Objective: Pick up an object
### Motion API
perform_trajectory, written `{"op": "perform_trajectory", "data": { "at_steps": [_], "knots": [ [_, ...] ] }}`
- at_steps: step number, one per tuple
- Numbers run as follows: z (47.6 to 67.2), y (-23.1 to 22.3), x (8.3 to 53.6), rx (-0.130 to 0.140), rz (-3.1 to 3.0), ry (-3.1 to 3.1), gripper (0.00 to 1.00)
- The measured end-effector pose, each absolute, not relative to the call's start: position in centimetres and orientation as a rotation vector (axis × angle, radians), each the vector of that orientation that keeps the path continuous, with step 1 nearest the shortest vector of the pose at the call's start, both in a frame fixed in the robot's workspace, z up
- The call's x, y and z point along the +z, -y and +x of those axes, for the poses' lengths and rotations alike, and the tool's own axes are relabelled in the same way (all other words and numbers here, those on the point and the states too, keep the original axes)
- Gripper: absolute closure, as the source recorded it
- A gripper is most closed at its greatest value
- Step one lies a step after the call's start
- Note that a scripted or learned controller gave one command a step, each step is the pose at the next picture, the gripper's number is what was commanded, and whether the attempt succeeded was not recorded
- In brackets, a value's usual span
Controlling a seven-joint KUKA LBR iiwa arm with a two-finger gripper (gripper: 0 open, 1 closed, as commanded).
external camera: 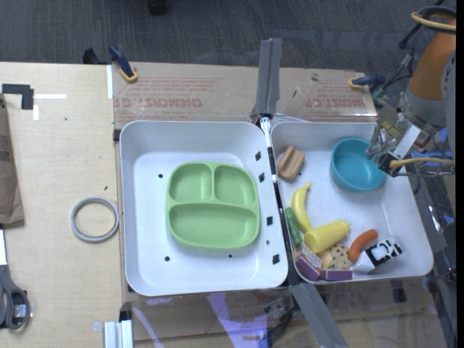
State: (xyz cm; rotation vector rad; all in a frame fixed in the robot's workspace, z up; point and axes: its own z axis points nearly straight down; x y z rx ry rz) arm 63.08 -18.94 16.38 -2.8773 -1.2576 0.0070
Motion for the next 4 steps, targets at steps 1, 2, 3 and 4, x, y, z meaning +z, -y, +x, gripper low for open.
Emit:
{"op": "perform_trajectory", "data": {
  "at_steps": [1,2,3,4],
  "knots": [
    [63.1,18.9,16.4,0.006,-2.877,1.259,0.00],
    [61.9,15.8,11.1,-0.005,-2.726,1.570,0.00],
    [65.9,16.6,17.2,0.002,-2.494,1.913,0.00],
    [65.9,10.7,9.4,0.001,-2.091,2.345,0.00]
  ]
}}
